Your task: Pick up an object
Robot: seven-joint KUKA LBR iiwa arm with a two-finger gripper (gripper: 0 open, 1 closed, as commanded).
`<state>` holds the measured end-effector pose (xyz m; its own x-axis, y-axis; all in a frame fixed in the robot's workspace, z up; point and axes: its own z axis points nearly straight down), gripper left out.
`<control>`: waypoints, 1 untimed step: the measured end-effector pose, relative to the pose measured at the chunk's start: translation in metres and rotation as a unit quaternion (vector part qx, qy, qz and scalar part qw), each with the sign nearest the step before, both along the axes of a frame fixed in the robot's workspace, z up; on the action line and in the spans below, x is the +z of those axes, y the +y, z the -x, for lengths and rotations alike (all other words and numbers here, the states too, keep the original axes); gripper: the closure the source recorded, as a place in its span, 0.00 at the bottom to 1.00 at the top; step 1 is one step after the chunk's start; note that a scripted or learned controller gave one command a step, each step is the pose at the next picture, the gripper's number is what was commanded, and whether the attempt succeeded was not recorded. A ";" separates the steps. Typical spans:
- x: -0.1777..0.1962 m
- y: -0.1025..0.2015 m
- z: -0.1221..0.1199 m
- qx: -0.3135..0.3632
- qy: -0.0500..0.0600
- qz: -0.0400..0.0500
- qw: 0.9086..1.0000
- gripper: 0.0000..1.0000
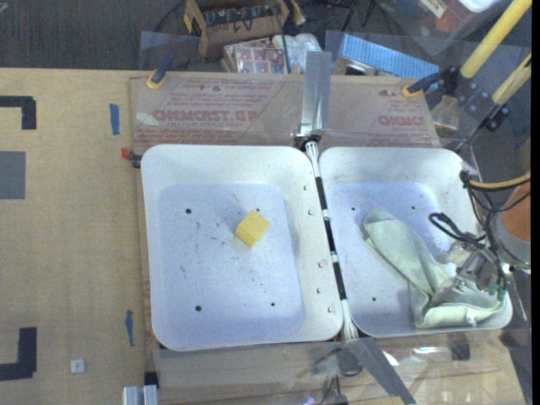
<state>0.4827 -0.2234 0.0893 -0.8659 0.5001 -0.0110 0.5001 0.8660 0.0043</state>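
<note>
Lighting even, diffuse, moderately bright, from overhead; no hard shadows. Left bin (169, 175) and right bin (371, 167) slightly overexposed on rims, floors read bluish-white. Yellow block (252, 228) casts faint soft shadow only. Clear plastic sheet (422, 24) far right shows glare streaks. Overall frame soft, low resolution, some compression noise; fine detail near gripper (472, 277) smeared. Dark floor (76, 15) far left underexposed, grainy. Mild barrel distortion at surface (67, 226) edges.

I count two white bins, the left bin (160, 226) and the right bin (380, 175), with one yellow block (251, 228) and one pale green cloth (413, 264) below my one arm.
</note>
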 end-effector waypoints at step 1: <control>0.000 0.001 -0.001 0.140 -0.001 0.002 0.990 0.00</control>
